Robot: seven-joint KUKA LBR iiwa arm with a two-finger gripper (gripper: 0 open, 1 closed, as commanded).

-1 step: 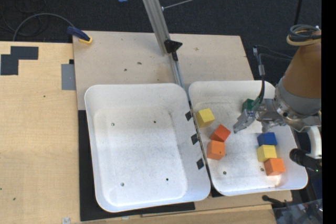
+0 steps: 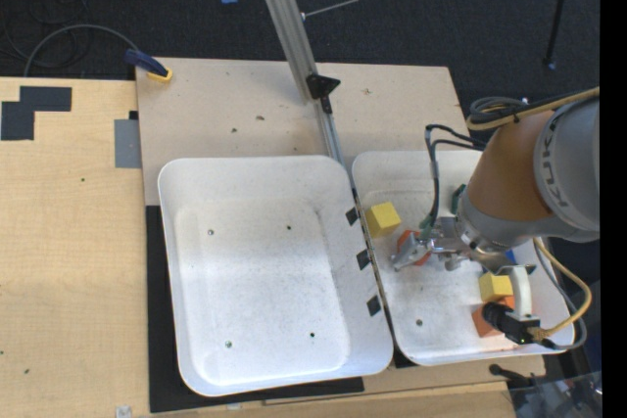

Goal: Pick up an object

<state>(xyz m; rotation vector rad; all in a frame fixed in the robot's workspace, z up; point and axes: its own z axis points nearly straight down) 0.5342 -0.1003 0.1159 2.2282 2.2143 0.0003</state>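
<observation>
My gripper (image 2: 409,254) is low over the middle of the right bin (image 2: 431,348), with the arm reaching in from the right. A small red-orange piece (image 2: 422,252) shows right at the gripper's tip; I cannot tell whether it is held. A yellow cube (image 2: 383,216) lies just up and left of the gripper, near the bin's left wall. A second yellow block (image 2: 496,286) and an orange block (image 2: 486,322) lie at the bin's right side, partly under the arm. A bit of green (image 2: 458,199) peeks out behind the wrist.
The left bin (image 2: 186,210) sits beside the right one, with black clips (image 2: 362,259) along the shared wall. A slanted aluminium bar (image 2: 289,24) stands behind the bins. The wooden bench (image 2: 59,230) stretches to the left.
</observation>
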